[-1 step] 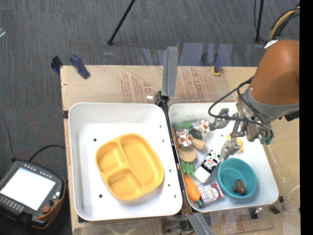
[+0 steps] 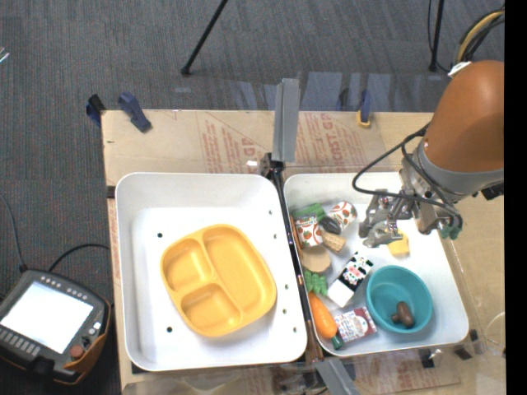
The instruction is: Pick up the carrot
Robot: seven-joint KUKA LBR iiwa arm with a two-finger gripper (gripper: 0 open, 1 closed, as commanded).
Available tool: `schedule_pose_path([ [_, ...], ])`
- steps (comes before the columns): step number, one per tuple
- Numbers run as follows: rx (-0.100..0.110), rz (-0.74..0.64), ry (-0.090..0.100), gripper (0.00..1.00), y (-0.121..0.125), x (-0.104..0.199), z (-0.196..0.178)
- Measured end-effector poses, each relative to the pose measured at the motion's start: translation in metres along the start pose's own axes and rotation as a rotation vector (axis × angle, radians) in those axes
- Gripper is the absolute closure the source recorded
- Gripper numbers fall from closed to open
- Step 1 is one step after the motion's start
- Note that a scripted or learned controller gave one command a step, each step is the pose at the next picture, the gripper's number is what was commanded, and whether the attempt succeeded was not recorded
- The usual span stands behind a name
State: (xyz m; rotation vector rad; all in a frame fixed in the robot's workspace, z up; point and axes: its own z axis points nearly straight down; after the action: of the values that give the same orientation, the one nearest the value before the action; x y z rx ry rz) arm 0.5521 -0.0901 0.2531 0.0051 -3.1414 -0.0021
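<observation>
The carrot is orange with a green top and lies along the left wall of the right bin, near its front corner. My gripper hangs over the middle of the right bin, well behind and to the right of the carrot. A yellow block sits just to the right of the gripper's tips.
A yellow divided plate lies in the left bin. The right bin also holds a teal bowl with a brown item inside, a black-and-white carton, a strawberry pack, a red-and-green packet and other small toy foods.
</observation>
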Motion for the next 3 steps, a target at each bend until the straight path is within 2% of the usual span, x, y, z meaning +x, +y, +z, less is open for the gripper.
schedule_pose_path([
  [1, 0.006, -0.333, -0.013, 1.0, -0.055, 0.005, -0.189],
  [2, -0.001, -0.581, 0.0, 1.0, -0.124, 0.064, -0.15],
  [3, -0.005, -0.901, 0.001, 1.0, -0.119, 0.062, -0.066],
])
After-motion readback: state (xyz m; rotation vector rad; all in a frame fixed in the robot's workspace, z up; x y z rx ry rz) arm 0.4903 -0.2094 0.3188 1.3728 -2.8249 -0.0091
